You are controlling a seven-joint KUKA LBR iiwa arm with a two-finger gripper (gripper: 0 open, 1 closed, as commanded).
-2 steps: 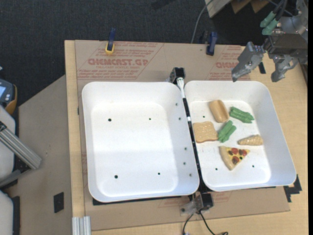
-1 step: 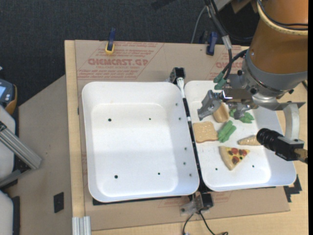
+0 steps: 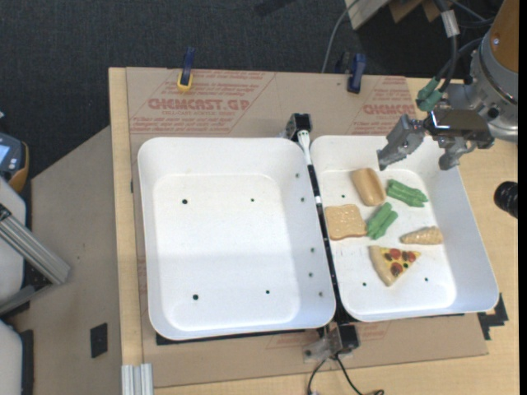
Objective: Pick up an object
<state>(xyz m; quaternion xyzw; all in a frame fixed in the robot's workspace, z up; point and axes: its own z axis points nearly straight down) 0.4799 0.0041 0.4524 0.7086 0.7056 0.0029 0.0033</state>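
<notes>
The right bin (image 3: 473,253) holds several toy foods. A tan bread roll (image 3: 367,185) lies near its back, with a toast slice (image 3: 344,221) in front of it. Two green pea pods (image 3: 408,192) (image 3: 380,220) sit in the middle. A croissant-like piece (image 3: 422,236) and a pizza slice (image 3: 393,262) lie toward the front. My gripper (image 3: 425,148) hovers above the bin's back right part, fingers (image 3: 401,142) spread wide apart and nothing between them. It stands above and slightly behind the pea pod and the roll.
The left bin (image 3: 156,220) sits beside the right one on a cardboard sheet (image 3: 239,97). Clamps (image 3: 187,74) (image 3: 356,71) hold the sheet's back edge. A black clip (image 3: 298,126) sits where the bins meet at the back. Cables hang behind the arm.
</notes>
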